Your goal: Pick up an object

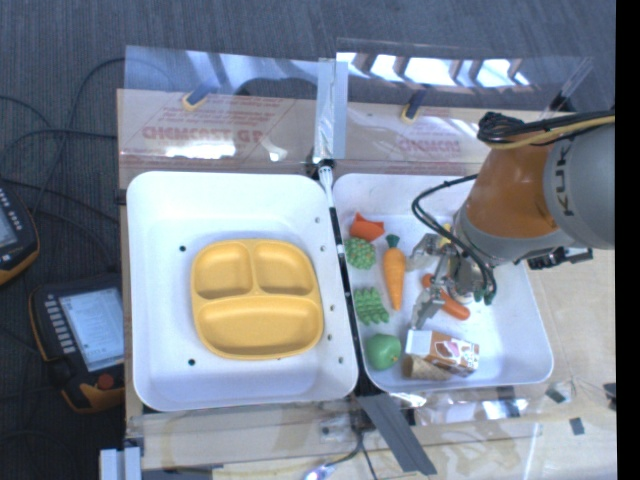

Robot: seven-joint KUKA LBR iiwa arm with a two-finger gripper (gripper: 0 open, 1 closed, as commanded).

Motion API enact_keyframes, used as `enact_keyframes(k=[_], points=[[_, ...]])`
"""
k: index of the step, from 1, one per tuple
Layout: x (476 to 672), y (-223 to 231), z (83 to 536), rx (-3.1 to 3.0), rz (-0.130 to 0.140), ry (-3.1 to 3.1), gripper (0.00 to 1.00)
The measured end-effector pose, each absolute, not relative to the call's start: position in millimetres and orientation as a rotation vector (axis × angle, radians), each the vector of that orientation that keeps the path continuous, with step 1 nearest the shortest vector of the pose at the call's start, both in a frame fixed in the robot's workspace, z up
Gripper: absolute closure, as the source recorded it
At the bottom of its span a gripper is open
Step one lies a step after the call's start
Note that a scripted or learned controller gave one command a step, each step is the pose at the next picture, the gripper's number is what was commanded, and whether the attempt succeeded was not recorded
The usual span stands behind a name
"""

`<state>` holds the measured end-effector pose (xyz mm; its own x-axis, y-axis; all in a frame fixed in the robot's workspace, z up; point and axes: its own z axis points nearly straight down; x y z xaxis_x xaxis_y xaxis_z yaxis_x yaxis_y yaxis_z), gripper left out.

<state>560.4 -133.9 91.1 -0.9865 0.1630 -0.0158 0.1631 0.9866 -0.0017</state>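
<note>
No object is named by the task, so any item in the right bin (pixel 520 353) may serve. The nearest candidate is a small orange piece (pixel 452 309) lying on the bin floor just under the gripper (pixel 440 286). The gripper is seen low over the middle of this bin, its fingers pointing down and to the left, and they appear spread a little, though this is hard to make out. Nothing is seen held between them. By this showing, the task is judged not yet done: the descent has been made, but a grasp and a lift are still wanted.

Just left of the gripper a carrot (pixel 394 276) lies lengthwise. Further left, along the bin's wall, an orange-red piece (pixel 366 229), a green round piece (pixel 361 255) and a green ridged piece (pixel 371 305) are ranged one below another. A green ball (pixel 382 350) and a small carton (pixel 442 356) rest near the front wall, close together.

In the left bin (pixel 160 368) a yellow divided tray (pixel 258 296) is set, well apart from the gripper.

Both bins are borne by a bench, with clear plastic sheeting (pixel 240 128) standing behind them. Grey carpet (pixel 300 8) is seen beyond, and cables and a handheld pendant (pixel 78 326) lie at the left.
</note>
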Motion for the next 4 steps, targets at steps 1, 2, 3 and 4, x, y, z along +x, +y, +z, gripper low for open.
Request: enact_keyframes(k=[1, 2, 3, 4], points=[[591.6, -97, 91, 0.359, -0.007, 3.105, 0.0], [560.7, -109, 91, 0.573, 0.003, 3.07, 0.0], [562.1, -110, 102, 0.571, -0.003, 3.066, 1.0], [557.5, -88, 250, 0.931, -0.003, 2.996, 1.0]])
